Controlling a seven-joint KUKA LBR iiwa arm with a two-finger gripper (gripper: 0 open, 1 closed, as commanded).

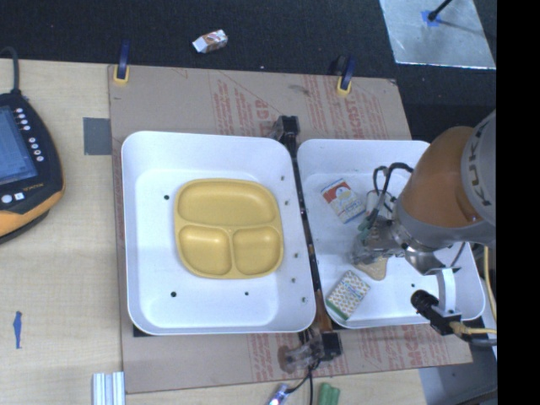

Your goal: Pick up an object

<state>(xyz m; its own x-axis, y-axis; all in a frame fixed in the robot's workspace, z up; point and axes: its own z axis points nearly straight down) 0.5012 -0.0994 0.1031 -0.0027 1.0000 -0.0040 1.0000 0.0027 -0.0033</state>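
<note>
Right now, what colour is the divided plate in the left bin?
Yellow plate, clearest in the camera view.

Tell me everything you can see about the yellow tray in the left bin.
The yellow tray looks like matte plastic, roughly square with rounded corners. It has three compartments: one wide one along the far side and two smaller ones side by side on the near side. It lies flat, right way up, about in the middle of the left bin, resting on its floor, apart from its walls.

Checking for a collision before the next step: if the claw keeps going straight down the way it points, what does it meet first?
Probably the tan object lying on the right bin floor directly under the claw. Depth is hard to judge from above, so it may already be touching.
</note>
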